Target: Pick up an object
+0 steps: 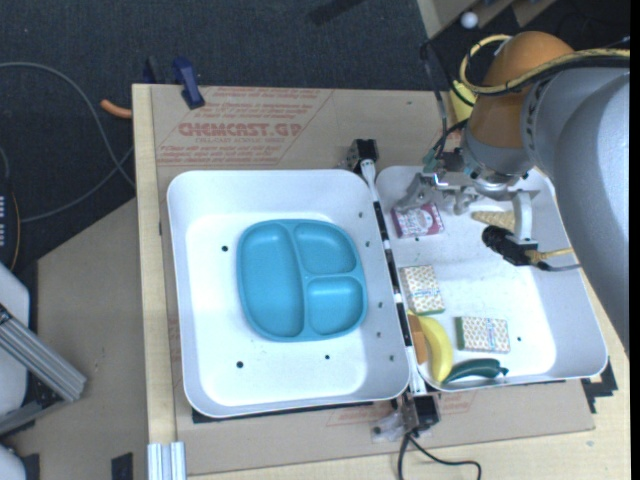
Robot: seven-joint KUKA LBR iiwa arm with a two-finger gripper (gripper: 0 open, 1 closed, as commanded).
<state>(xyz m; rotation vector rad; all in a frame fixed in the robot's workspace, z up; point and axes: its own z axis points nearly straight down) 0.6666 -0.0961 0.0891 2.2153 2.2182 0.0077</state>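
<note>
The hand (pixel 462 194) is seen over the right bin's (pixel 560 353) far end, just beside a pink packet (pixel 417 221) lying flat; its opening cannot be told.

Floor: dark grey carpet (pixel 250 28), speckled, with a thin pale cable (pixel 95 118) looping across it at the left.
Bench top: brown cardboard sheet (pixel 240 123) with red print — "CHEMCAST" legible.
Left edge: an aluminium rail (pixel 40 363), slanted.
Light: even — no hard shadows.
</note>
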